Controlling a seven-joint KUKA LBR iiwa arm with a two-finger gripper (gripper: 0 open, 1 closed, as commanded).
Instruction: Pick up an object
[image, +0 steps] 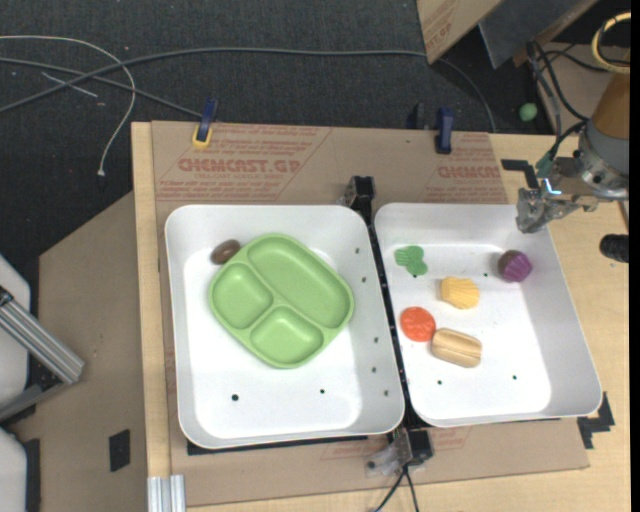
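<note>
The right bin (560, 330) holds several toy foods: a green leafy piece (411, 260), a purple round piece (515, 265), a yellow piece (460, 292), a red-orange round piece (418, 323) and a tan bun-shaped piece (456, 347). My gripper (532, 213) hangs over the far right rim of that bin, just above and right of the purple piece, apart from it. Nothing shows between its fingers.
The left bin (200, 380) carries a green divided plate (282, 299) and a small brown piece (225, 251) at the plate's far left corner. Blue clamps (206, 120) (443, 130) pin the cardboard base at the back. Cables lie on the dark floor beyond.
</note>
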